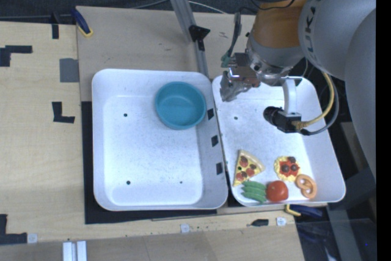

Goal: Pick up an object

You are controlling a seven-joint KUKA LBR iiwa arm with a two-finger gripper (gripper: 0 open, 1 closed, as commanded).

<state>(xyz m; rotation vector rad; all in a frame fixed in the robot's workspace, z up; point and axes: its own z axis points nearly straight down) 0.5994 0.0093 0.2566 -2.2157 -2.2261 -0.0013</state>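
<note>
My gripper (pixel 231 90) hangs over the far left corner of the right bin (pixel 327 150), pointing down, with nothing visible between its fingers. At the near end of that bin lie a pizza slice (pixel 246 166), a green pea pod (pixel 254 191), a red tomato (pixel 277 191), a small round pizza-like piece (pixel 286 166) and a pretzel (pixel 306 185). All of these toys lie well below the gripper in the view, apart from it. A blue bowl (pixel 179 105) sits in the far right part of the left bin (pixel 116 150).
The grey arm with its orange band (pixel 287 3) fills the upper right. A black cable fitting (pixel 281 119) hangs over the middle of the right bin. A slanted metal pole (pixel 180 3) rises behind the bins. Tape marks dot the bench at left.
</note>
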